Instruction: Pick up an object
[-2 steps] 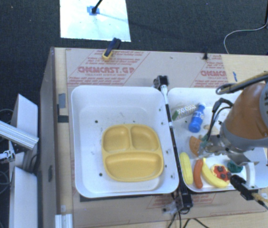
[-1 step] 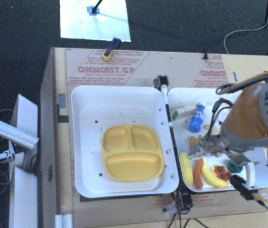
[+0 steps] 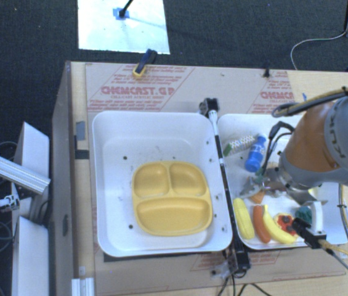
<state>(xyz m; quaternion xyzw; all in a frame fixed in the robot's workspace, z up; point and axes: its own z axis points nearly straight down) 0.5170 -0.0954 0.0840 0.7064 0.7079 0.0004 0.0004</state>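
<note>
The grey arm's two-finger gripper hung low in the right white bin; whether it was spread or pinching, I could not tell. Just below it lay a small orange plastic toy carrot, likely light, stiff and slick, best pinched mid-length. Behind the bin, the brown board read "CHEMCAST GP".

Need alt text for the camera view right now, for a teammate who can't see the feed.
The grey and orange arm reaches from the right over the right bin, gripper low among toy food, beside a blue bottle, a corn cob and a banana. The left bin holds a yellow divided plate.
</note>
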